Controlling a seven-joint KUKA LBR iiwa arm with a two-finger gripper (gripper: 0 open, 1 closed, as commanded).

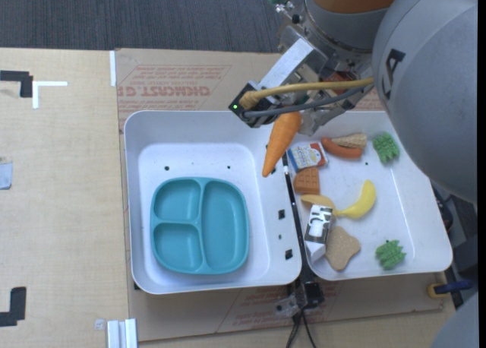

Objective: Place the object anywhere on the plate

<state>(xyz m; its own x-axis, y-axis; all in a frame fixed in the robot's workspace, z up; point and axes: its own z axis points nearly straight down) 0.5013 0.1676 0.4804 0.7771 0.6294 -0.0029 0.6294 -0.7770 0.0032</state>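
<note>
The plate point(201, 226) lies in the left bin point(144, 149). A carrot point(278, 141) hangs over the bins' shared edge, apparently under the claw point(292, 103); banana point(360, 200) lies in the right bin point(418, 187).

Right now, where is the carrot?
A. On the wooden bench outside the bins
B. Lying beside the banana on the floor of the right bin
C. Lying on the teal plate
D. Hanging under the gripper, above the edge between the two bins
D: the carrot hangs tip-down under the gripper, over the edge where the bins meet, while the teal plate in the left bin holds nothing.
</note>
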